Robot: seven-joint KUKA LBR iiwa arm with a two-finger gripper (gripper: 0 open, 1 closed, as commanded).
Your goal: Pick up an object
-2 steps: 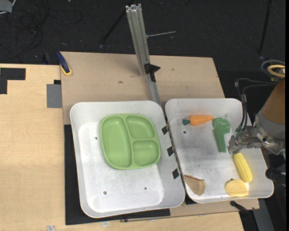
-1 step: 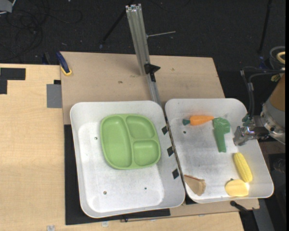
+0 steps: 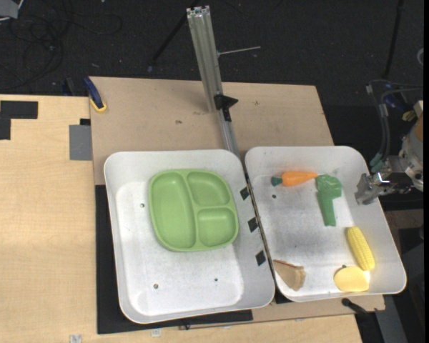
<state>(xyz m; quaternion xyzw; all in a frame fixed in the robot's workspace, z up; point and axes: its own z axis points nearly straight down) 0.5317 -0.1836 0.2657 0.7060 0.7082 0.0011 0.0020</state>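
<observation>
At the right bin's (image 3: 254, 191) right rim, gripper (image 3: 367, 189) sits over the edge; can't tell if it's apart or together (too small and blurred). Nothing visibly held. Nearest candidate: green toy (image 3: 329, 199), just inboard of the gripper. Toy carrot (image 3: 297, 179) lies beyond that. Corn cob (image 3: 360, 247) and yellow piece (image 3: 352, 279) are nearer the camera than the gripper, brown wedge (image 3: 290, 274) further inboard. Green divided plate (image 3: 194, 210) is well apart in the left bin (image 3: 121, 191). Risks, as I judge them: clipping the rim on descent, or pushing the green toy into the carrot.
</observation>
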